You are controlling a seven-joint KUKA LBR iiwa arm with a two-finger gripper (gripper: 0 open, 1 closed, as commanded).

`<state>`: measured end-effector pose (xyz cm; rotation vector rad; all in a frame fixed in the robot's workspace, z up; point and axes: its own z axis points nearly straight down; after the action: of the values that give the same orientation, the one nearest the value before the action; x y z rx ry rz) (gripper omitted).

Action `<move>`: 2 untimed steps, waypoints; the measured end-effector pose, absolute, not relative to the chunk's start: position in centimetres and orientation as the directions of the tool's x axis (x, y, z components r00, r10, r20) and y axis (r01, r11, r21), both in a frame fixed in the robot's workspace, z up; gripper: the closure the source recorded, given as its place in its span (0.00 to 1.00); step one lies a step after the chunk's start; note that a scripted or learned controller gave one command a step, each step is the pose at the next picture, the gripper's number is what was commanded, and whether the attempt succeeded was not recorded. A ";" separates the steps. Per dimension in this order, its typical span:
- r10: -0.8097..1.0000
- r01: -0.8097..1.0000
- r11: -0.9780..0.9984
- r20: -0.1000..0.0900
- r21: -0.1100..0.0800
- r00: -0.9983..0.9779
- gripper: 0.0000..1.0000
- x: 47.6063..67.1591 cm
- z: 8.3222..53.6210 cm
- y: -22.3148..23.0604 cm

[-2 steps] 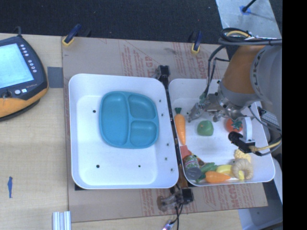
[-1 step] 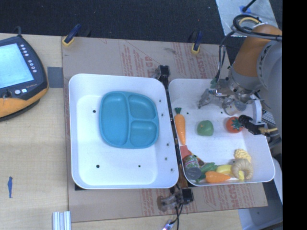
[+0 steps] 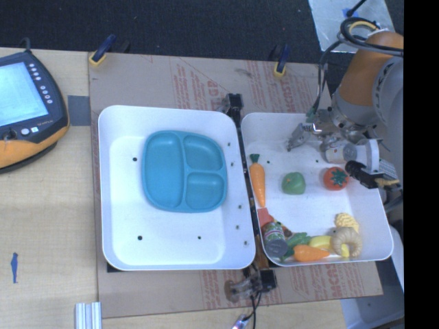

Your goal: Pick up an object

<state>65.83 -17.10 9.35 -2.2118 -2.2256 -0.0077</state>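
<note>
Hovering over the far part of the right bin [image 3: 264,125], my gripper [image 3: 314,137] hangs with its fingers spread apart and nothing between them.

Camera view, contents of the right bin:
- Toy carrot [image 3: 257,180], smooth orange plastic, tapered, green top, lying along the left wall.
- Green pepper-like piece [image 3: 293,183], rounded and glossy, mid-bin, standing clear of its neighbours.
- Tomato [image 3: 335,178], red, round, green calyx, just below my wrist.
- Near-edge cluster, touching or overlapping: small bottle [image 3: 275,235] with dark cap, yellow corn cob [image 3: 346,221], tan knobbly piece [image 3: 347,238], orange and yellow pieces; exact shapes hard to tell.

Left bin [image 3: 110,184]: teal divided plate [image 3: 184,171], three compartments, matte plastic.

Handling note, my judgement: the pepper or tomato is the easiest candidate, being isolated. I should centre above it, descend straight, and close across its widest part, since smooth round plastic may squirt out sideways.
</note>
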 end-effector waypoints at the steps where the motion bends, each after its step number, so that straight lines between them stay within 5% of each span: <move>1: 1.000 1.000 0.004 0.000 0.001 -0.004 0.00 65.7 9.3 -18.8; 2: 1.000 1.000 0.003 -0.001 0.001 -0.003 0.00 65.7 9.2 -20.4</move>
<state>65.67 -20.42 9.24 -2.2188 -2.2256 0.0005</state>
